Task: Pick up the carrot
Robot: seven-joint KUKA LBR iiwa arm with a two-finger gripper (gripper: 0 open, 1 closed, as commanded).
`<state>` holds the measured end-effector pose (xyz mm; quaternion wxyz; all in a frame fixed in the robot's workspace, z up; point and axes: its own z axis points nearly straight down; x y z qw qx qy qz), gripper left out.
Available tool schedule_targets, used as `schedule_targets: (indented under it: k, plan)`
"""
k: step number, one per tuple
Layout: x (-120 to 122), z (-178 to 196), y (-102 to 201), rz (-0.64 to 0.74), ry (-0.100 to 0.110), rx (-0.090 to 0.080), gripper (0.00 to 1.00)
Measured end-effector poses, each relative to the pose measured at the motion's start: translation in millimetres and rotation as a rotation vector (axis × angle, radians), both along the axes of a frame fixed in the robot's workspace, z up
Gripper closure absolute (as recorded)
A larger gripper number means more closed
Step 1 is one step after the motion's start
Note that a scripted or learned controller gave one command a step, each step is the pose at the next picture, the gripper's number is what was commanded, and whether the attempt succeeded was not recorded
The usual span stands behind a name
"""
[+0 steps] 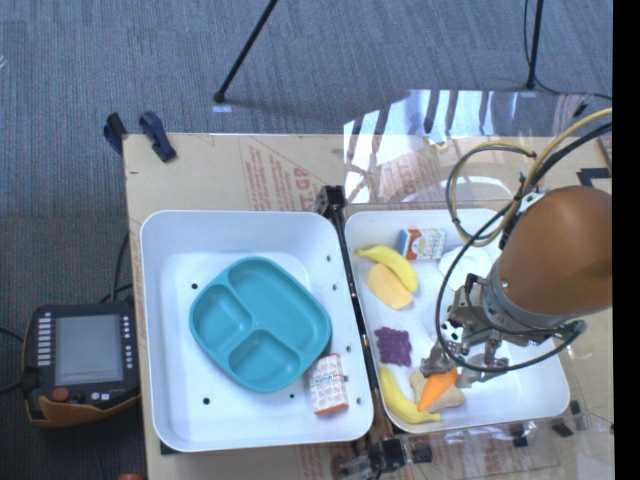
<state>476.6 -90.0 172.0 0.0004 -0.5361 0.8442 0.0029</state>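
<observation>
A robot arm (555,253) is showing a large, rounded orange-brown band, glossy on top, above a grey metal wrist ring. Thin black and yellowish cables (480,183) are looping in wide arcs from the arm's upper side. Below the ring, a small dark metal gripper (452,360) is carrying black-and-white markings.

One fixed camera looks steeply down from above the counter (240,168) (at a slant), taking in both white bins (160,268) and surrounding floor (150,48).
</observation>
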Motion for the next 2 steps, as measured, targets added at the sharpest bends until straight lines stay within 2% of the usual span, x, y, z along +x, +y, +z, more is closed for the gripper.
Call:
schedule_targets:
  k: [1, 2]
  plan:
    - [0.4, 14.7, 18.0, -0.276, -0.002, -0.002, 1.0]
    - [23.5, 14.4, 27.9, -0.544, 0.0, -0.003, 1.0]
